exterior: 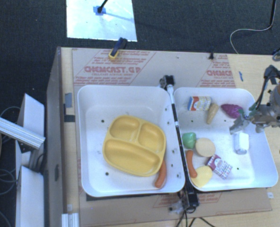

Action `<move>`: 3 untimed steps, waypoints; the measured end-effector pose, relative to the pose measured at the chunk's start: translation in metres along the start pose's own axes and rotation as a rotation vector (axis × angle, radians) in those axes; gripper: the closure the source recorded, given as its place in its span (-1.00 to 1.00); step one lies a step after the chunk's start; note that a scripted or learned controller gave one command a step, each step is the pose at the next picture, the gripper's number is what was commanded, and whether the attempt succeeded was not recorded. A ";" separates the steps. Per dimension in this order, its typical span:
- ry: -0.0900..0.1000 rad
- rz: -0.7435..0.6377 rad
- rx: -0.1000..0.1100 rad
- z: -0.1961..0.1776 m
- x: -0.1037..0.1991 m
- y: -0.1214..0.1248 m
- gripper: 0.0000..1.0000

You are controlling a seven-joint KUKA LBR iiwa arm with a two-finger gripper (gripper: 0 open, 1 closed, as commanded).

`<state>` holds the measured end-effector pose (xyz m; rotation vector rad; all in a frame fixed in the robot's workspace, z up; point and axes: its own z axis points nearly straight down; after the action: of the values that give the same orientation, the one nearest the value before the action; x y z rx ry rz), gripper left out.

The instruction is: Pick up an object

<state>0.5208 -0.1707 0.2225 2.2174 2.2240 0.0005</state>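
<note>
The right bin (265, 167) holds several toy foods. Among them are a small white and red carton (199, 103), a tan cone (212, 112), a purple grape bunch (231, 110) and a green pepper (189, 139). Nearer the front lie a round beige bun (205, 147), an orange sausage (191, 163), a yellow lemon (202, 176) and a red and white packet (220, 167). A white cylinder (241, 142) lies near the bin's right side. My gripper (238, 125) hangs over that side, just above the white cylinder and right of the grapes. Nothing shows in its grasp.
The left bin (90, 126) holds a yellow divided plate (135, 145), with a second orange sausage (161, 175) at its lower right corner. A black rail (177, 126) runs between the bins. The arm (277, 108) enters over the right bin's far right edge.
</note>
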 end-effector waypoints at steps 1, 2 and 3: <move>0.001 -0.002 0.002 0.078 0.014 0.147 -1.00; 0.000 -0.002 -0.005 0.125 -0.002 0.138 -1.00; -0.001 -0.004 -0.004 0.114 -0.002 0.138 1.00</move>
<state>0.6594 -0.1726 0.1084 2.2103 2.2261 0.0044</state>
